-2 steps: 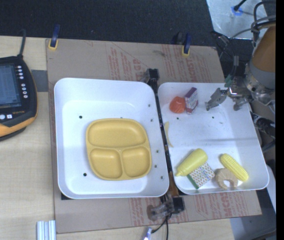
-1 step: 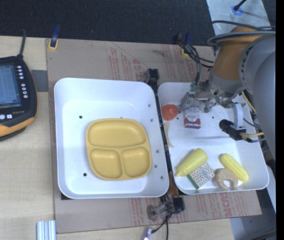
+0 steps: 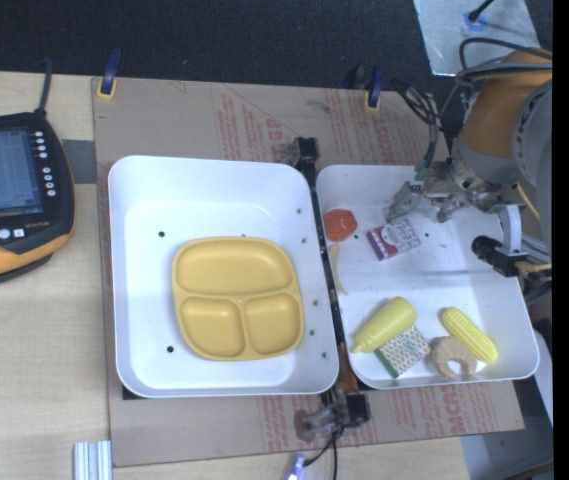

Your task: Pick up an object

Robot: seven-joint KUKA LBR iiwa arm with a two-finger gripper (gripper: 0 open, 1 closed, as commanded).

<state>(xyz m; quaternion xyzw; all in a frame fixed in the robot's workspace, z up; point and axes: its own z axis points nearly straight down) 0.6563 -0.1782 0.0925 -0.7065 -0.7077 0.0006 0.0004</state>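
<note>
Red-and-white, the small packet (image 3: 395, 239) lies tilted on the right bin's (image 3: 524, 313) floor, just near and left of the gripper (image 3: 424, 200), whose fingers seem spread and hold nothing.

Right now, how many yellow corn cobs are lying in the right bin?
2. One corn cob lies near the bin's front left; the other corn cob lies at the front right, beside a beige ring.

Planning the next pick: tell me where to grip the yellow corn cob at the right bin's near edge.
Take the corn cob across its middle, coming straight down. It lies flat and slanted, so the fingers should close across its narrow width, clear of the tan piece touching its lower end.
</note>
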